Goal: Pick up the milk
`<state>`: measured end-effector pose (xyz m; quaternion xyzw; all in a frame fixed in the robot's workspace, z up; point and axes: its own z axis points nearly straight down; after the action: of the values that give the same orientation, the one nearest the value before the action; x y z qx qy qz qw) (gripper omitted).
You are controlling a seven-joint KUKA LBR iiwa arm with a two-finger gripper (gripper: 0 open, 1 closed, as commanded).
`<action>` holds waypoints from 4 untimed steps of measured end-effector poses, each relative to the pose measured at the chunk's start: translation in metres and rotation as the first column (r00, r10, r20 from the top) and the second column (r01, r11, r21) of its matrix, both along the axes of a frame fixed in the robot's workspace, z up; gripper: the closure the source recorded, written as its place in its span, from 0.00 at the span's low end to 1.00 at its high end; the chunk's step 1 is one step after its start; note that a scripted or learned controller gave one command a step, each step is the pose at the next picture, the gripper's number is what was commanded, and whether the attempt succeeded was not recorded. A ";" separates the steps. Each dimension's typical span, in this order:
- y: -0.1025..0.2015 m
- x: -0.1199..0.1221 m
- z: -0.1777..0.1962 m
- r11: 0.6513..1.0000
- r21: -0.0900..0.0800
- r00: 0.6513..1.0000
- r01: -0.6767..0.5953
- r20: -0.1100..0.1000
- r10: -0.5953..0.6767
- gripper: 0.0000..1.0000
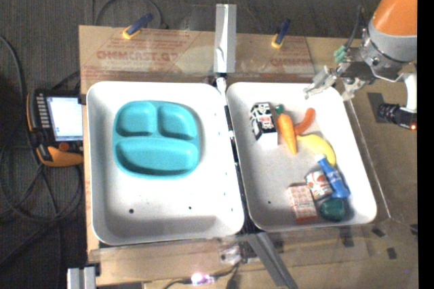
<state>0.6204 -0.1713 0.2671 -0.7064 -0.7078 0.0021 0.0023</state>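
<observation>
1. Take the right-hand bin [355, 145] as your landmark. The milk [262, 121], a small carton with a black-and-white cow pattern, lies in that bin's upper left part, close to the wall shared with the left bin [95, 165].
2. The end effector [327, 81] hangs over the right-hand bin's upper right corner, at about the rim. From there the milk lies toward the bin's left and a little toward its near side, so judge the coming move as a reach across the bin's top part, then a descent.
3. The milk's long axis looks to run roughly from the bin's far wall toward its near wall, tilted slightly. A grip across its short sides would likely suit.
4. The carrot [287, 133] is just beside the milk, on the side facing the bin's middle, and may be touching it. You should expect little room for a finger there.
5. The arm comes in from beyond the bin's right wall, orange band [400, 3] high, wrist angled down toward the corner.
6. The end effector's fingers appear spread and hold nothing.
7. The teal tray [158, 139] in the left bin is well apart from this move.
</observation>
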 end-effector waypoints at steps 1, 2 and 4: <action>0.090 -0.008 -0.046 0.994 0.001 0.994 -0.111 0.000 0.111 0.00; 0.070 0.038 -0.139 0.996 -0.003 0.996 -0.090 -0.001 0.090 0.00; 0.075 0.019 -0.178 1.000 -0.005 0.999 0.029 0.020 -0.029 0.00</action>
<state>0.6395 -0.0965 0.0890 -0.7165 -0.6976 -0.0032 -0.0063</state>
